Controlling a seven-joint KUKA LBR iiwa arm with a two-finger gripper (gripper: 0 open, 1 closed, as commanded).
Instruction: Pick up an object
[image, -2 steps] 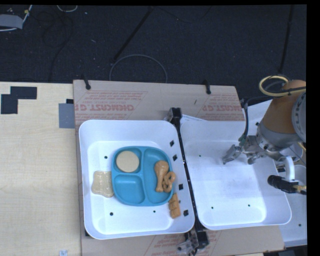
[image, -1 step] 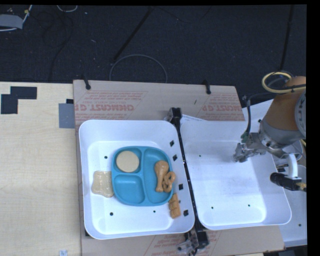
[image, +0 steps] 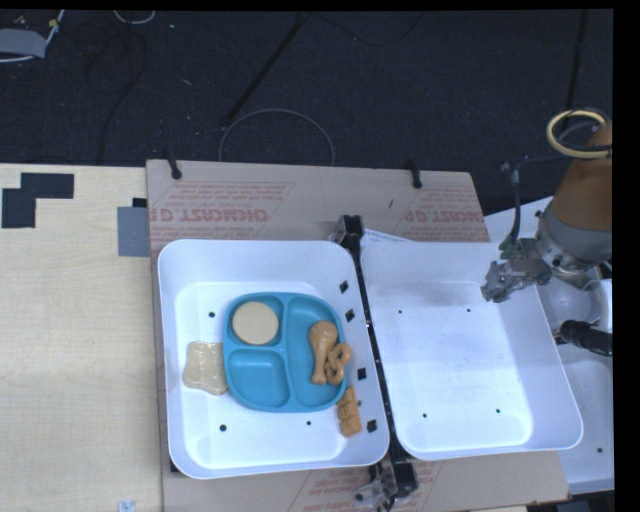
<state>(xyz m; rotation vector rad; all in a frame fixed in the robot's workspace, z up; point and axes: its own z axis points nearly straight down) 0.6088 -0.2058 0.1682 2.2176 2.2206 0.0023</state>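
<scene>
- The things I could pick up all lie in the left bin, gathered on and around a blue divided tray that sits flat on the bin floor.
- A round tan disc rests in the tray's upper left compartment.
- A tan, knobbly, twisted piece lies in the tray's long right compartment, running roughly top to bottom.
- The tray's lower left compartment shows only blue.
- A pale, flat, toast-like piece lies on the bin floor, touching the tray's left edge.
- A small orange-brown ridged piece lies on the bin floor just off the tray's lower right corner, close to the bin's right wall.
- My gripper hangs over the upper right edge of the right bin, well apart from the tray and everything on it.
- I cannot tell how my jaws stand; they are small and dark against the bin's rim, and nothing shows between them.
- My grey wrist and the orange band above it reach in from the right side.
- Both bins sit side by side on a brown cardboard sheet, itself laid on a pale wooden bench.
</scene>
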